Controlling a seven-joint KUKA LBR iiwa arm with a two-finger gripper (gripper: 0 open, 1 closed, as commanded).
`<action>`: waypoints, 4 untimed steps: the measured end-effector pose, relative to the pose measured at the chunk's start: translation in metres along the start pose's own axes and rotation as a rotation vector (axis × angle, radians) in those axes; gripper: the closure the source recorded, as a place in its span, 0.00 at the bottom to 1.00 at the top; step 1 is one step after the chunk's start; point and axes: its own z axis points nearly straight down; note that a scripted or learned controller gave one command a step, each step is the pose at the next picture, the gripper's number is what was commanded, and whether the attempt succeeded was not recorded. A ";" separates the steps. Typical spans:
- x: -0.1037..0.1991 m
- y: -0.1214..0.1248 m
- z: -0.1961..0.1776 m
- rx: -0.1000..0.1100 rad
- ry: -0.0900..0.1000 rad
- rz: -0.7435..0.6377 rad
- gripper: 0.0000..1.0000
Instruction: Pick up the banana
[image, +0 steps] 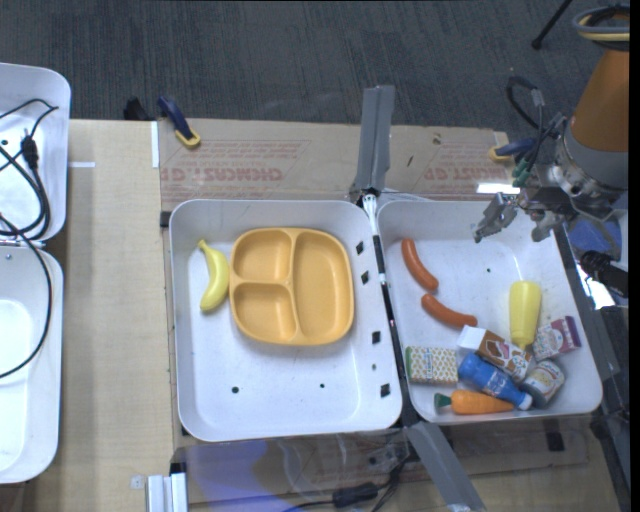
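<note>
At the near corner of the right shallow white bin (578, 400), an orange carrot (478, 403), blue bottle (493, 380) and small packets crowd together, with a yellow bottle (524, 312) and two reddish sausages (432, 288) beyond. The left white bin (275, 405) has bare floor along its near side; farther in sits a yellow three-compartment plate (293, 285), and the curved yellow banana (213, 277) lies just beside its left rim. The two-finger gripper (515, 222) hovers with fingers spread, grasping nothing, over the right bin's far edge, well apart from the banana.

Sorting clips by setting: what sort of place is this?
Probably a robot lab bench, not a kitchen: two white bins on cardboard, toy food like the banana and divided yellow plate, loose cables.
</note>
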 end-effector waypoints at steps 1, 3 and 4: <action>-0.044 -0.052 0.109 0.000 0.001 -0.027 0.00; -0.095 -0.060 0.168 -0.002 0.006 -0.074 1.00; -0.092 -0.060 0.168 0.001 0.011 -0.078 0.00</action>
